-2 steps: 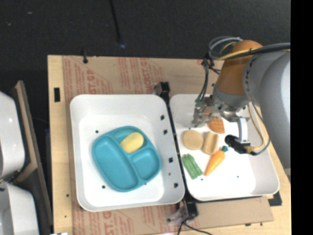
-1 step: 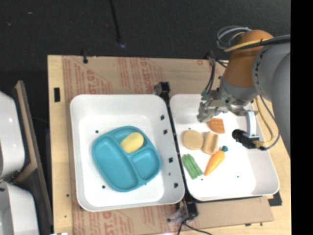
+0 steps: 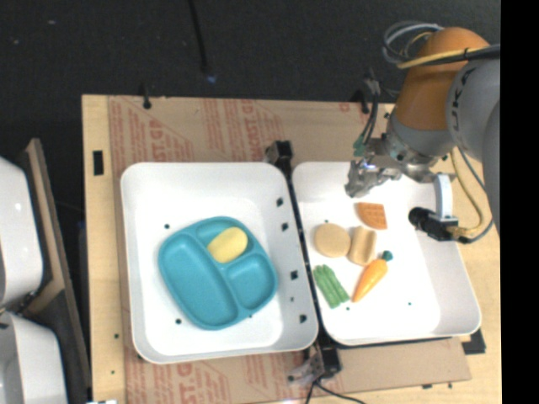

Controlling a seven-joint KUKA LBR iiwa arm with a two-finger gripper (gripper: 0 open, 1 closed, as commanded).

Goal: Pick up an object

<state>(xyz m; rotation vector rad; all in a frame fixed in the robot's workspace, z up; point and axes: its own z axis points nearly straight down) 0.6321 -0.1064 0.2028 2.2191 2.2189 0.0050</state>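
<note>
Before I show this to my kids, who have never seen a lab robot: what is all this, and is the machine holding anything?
One camera looks down at a slant on a bench. The grey and orange robot arm reaches in from the right; its tool hangs over the right white bin, with nothing visibly between its tips. Below it lie toy foods: an orange slice, a tan round piece, a beige piece, a carrot and a green piece. The left bin holds a blue divided tray with a yellow piece.
</note>
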